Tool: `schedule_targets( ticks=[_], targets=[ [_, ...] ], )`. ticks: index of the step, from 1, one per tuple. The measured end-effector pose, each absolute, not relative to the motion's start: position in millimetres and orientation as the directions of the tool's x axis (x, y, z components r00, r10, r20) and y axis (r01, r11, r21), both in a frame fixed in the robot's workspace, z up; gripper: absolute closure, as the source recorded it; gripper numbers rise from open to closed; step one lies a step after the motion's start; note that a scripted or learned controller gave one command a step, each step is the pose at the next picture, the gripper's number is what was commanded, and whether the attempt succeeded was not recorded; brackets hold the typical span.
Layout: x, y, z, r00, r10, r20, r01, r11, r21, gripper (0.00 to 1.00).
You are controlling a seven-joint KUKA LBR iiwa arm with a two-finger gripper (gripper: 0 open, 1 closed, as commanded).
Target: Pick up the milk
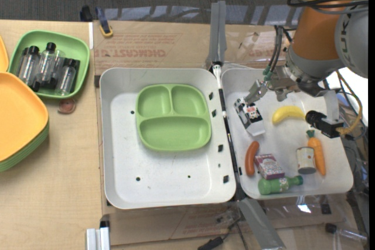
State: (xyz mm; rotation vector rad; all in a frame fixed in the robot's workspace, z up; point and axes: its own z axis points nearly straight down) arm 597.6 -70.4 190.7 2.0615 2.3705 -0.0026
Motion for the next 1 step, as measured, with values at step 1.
schedule_targets(
  ticks=[1],
  targets=[
    [600.9,-104.0,92.1,-0.225,0.974,-0.001,0.974,0.225,0.001,0.0]
  ],
)
